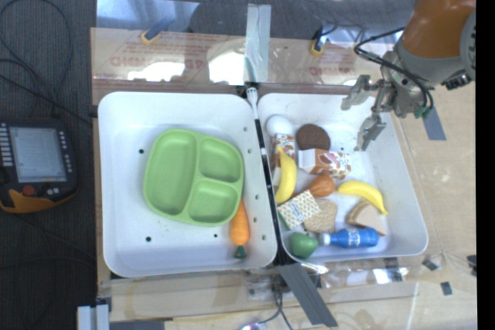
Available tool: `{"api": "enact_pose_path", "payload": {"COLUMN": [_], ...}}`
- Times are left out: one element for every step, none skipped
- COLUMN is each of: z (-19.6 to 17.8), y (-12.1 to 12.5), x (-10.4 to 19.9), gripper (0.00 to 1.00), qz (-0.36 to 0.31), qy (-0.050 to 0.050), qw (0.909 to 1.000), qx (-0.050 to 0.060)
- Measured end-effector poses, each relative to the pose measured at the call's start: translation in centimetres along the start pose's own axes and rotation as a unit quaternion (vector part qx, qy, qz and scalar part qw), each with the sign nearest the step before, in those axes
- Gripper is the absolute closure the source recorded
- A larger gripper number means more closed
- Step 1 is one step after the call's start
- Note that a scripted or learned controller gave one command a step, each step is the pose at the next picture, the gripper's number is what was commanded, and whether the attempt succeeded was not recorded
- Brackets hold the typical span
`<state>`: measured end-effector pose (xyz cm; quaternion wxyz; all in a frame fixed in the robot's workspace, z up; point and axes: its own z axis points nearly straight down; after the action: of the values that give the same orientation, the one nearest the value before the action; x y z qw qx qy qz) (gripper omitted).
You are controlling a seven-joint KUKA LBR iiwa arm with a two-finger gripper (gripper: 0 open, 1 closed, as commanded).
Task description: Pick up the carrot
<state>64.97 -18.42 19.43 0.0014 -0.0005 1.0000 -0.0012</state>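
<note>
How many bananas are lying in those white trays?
2, both in the right bin: one banana near its left wall, another banana toward its right side. The pile there could hide more.

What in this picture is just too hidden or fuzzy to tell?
- Gripper, camera view: too small and blurred to judge.
- Arm: cut off by the top right edge.
- Wrappers on the packets in the right bin: print too small to read.
- Carrot in the left bin: its leafy end is dark and unclear.
- Pendant screen: unreadable.
</note>
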Motion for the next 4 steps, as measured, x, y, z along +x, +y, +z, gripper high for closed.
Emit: {"api": "enact_pose_path", "payload": {"z": [6.0, 10.2, 9.0, 0.9], "y": [5.1, 9.0, 9.1, 12.1], "x": [5.3, 10.7, 10.4, 13.2], "gripper": [0.0, 0.0, 1.0, 1.0], "qz": [0.098, 0.155, 0.154, -0.085], "qy": [0.003, -0.008, -0.012, -0.001], "qw": [0.9952, 0.988, 0.988, 0.9964], "qx": [-0.002, -0.001, 0.0, -0.001]}}
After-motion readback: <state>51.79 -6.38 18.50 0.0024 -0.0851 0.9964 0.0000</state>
